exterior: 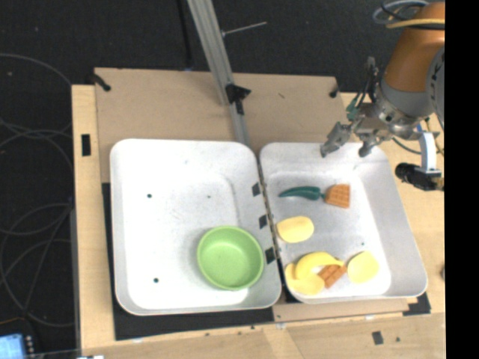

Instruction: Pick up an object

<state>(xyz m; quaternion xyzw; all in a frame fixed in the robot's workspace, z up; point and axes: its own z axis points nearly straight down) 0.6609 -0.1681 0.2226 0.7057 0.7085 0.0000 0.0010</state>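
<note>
Two fingers of the tool (346, 142) hang spread apart and hold nothing, poised over the far rim of the right bin (389, 200). Below lie the carrot (319, 194) and yellow pieces (296, 229) (nearest candidates). Nothing is lifted yet; descent, closing and raising all remain.

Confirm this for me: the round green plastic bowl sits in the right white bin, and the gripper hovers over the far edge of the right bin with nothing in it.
Not quite. The camera view shows the round green plastic bowl in the left white bin, not the right white bin. The rest stands: the gripper hovers over the right bin's far edge, jaws spread with nothing between them.
</note>
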